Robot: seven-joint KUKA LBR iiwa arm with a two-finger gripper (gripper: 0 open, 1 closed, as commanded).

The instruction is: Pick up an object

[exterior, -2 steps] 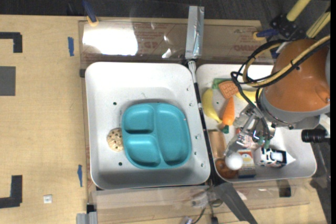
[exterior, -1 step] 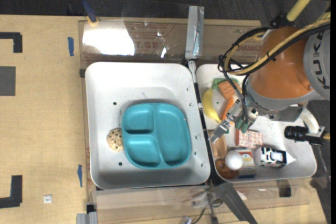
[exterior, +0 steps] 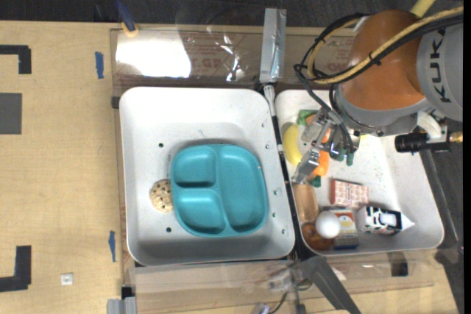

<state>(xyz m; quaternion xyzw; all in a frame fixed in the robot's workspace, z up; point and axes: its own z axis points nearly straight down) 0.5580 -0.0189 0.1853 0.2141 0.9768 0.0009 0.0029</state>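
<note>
Desk (exterior: 51, 180) — pale wood surface carrying two shallow white bins side by side, with black and blue tape marks on its left part. Left bin (exterior: 140, 114): holds a teal divided plate (exterior: 218, 187) with three compartments, lying flat near the middle, and a small speckled cookie-like round (exterior: 161, 195) touching the plate's left edge. Right bin (exterior: 412, 195): crowded along its left and lower side. Arm (exterior: 386, 70) — grey with an orange band, reaching in from the right, cables looped over it, poised above the right bin's upper part. Claw (exterior: 318, 151): low over the right bin's left side, among the objects there; whether its fingers are spread or closed cannot be told, nor whether anything sits between them. Objects in the right bin: a yellow banana-like piece (exterior: 292, 143) against the left wall, an orange item (exterior: 319, 164) just beside the claw, a red-and-white box (exterior: 349, 193), a white ball (exterior: 328, 225) on a brown item (exterior: 307, 204), a black-and-white package (exterior: 383, 219).
</note>
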